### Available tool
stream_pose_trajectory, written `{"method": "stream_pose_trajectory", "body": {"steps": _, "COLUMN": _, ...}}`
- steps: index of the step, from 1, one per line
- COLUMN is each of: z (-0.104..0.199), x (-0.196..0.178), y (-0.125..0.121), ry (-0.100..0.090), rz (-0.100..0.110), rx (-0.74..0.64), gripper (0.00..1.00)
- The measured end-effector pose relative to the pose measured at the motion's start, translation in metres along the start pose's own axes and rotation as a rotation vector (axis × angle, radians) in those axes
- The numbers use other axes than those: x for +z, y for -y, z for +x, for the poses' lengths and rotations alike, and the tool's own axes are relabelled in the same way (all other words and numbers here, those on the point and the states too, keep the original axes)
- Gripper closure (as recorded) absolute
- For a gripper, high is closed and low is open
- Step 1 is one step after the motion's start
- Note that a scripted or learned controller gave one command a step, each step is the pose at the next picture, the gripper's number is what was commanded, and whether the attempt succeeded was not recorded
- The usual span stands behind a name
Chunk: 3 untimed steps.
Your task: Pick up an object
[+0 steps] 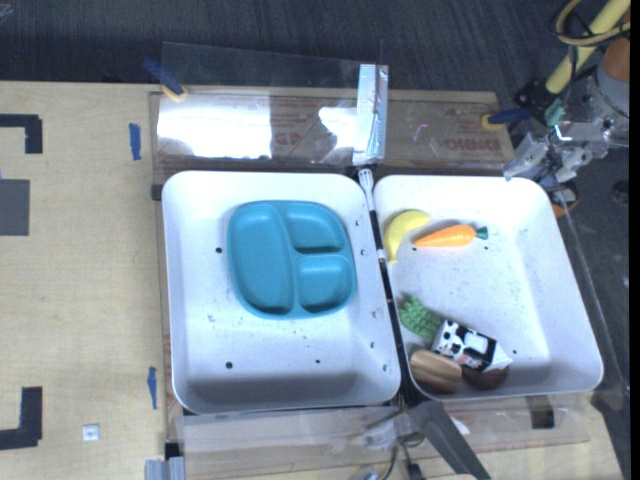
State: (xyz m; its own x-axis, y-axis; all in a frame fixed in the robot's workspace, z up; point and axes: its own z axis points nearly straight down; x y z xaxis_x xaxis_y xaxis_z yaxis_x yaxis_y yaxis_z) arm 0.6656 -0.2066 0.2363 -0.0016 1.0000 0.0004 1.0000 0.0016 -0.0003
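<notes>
Up at the far right corner, the gripper [545,158] hangs outside the right bin [560,268], just beyond its back rim; from here its metal parts blur together, so whether it is spread or closed I cannot tell, and nothing appears caught in it.

Two white bins sit side by side on the table [70,268], their inner rims touching. One blue divided tray [292,258] lies in the middle of the left bin [190,348], with bare floor all around it.

Along the right bin's left side are the loose things. One yellow fruit [402,230], perhaps a lemon, sits against the back-left wall, touching one orange carrot [447,235]. Toward the front-left corner one green leafy piece [417,317], one black-and-white toy [466,345] and one brown rounded block [435,369] huddle together. That bin's right half is open floor.
</notes>
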Motion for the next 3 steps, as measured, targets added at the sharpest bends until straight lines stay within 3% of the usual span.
{"method": "stream_pose_trajectory", "body": {"steps": 1, "z": 0.049, "x": 0.143, "y": 0.013, "ry": -0.003, "rz": 0.01, "rx": -0.039, "gripper": 0.0}}
{"method": "stream_pose_trajectory", "body": {"steps": 2, "z": 0.066, "x": 0.149, "y": 0.08, "ry": 0.0, "rz": -0.004, "rx": -0.312, "gripper": 0.0}}
{"method": "stream_pose_trajectory", "body": {"steps": 3, "z": 0.065, "x": 0.137, "y": 0.078, "ry": 0.003, "rz": -0.012, "rx": -0.309, "gripper": 1.0}}
